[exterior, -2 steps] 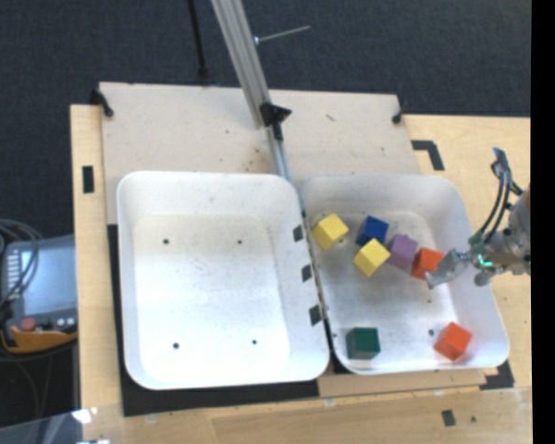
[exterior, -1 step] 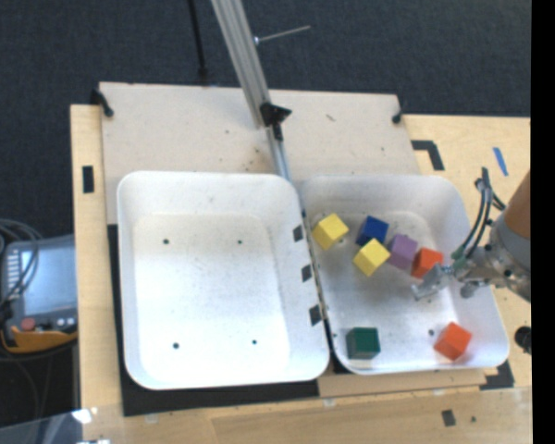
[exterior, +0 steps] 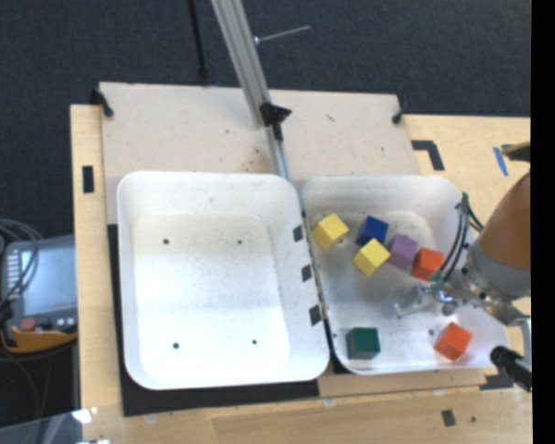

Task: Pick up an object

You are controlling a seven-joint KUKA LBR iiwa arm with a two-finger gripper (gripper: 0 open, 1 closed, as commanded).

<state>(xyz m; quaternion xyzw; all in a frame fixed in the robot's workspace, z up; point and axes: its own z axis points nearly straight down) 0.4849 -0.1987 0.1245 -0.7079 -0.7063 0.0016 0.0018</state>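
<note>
Where the arm leans in from the right, its gripper hangs low in the right bin; finger state I cannot tell; two orange cubes lie near it, yellow, blue, purple, green blocks beyond

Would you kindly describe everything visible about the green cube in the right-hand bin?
The green cube is a small, dark green block with a matte, plain look, its top face a shade lighter than its sides. It sits flat on the floor of the right bin, near the front left corner, close to the bin's wall. It stands alone, touching no other block, and well apart from the gripper.
</note>
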